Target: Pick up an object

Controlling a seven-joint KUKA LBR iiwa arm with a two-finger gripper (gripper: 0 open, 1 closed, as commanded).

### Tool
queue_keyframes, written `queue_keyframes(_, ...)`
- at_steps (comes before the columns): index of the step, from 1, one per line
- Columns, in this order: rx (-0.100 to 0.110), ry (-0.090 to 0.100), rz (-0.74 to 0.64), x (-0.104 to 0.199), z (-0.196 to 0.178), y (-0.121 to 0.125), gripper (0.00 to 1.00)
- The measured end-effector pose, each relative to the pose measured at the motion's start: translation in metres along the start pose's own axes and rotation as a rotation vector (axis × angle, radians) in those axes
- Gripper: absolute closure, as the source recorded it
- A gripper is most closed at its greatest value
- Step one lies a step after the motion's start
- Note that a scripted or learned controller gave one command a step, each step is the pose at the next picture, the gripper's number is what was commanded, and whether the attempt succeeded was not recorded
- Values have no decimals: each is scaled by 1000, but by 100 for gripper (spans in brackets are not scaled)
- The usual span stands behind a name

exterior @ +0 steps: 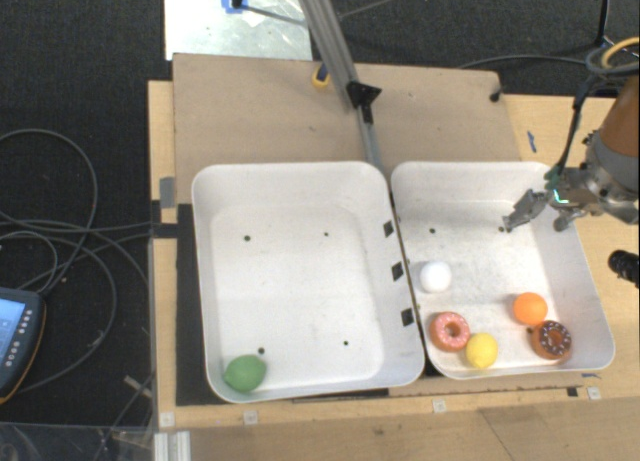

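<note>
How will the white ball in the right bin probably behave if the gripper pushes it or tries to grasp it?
The white ball looks round and smooth, so it would probably roll at a slight push. It lies on bare floor of the right bin, apart from the pink doughnut, so nothing nearby would stop it. Its smooth curve might slip from the gripper.

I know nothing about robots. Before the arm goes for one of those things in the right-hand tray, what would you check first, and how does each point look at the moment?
1. Things to pick are in the right bin: ok. A white ball, pink donut, lemon, orange and chocolate donut lie there.
2. Gripper carries nothing: ok, nothing shows at its tip.
3. Gripper is over a target: not ok. It is at the bin's far side, away from the things.
4. Target stands apart: ok for the white ball; the lemon touches the pink donut.
5. Fingers ready: cannot tell.
6. Green ball in the left bin is within reach: cannot tell.
</note>
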State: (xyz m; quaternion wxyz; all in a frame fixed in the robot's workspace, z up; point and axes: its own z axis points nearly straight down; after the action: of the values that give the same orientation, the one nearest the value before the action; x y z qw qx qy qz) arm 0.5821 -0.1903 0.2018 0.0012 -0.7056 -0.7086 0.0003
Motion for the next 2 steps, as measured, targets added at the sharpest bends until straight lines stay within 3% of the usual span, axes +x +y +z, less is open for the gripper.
queue_keyframes(1, -3, -1, -1, 0, -2, 1, 0)
queue_keyframes(2, 2, 0, 1, 2, 61, 2, 0)
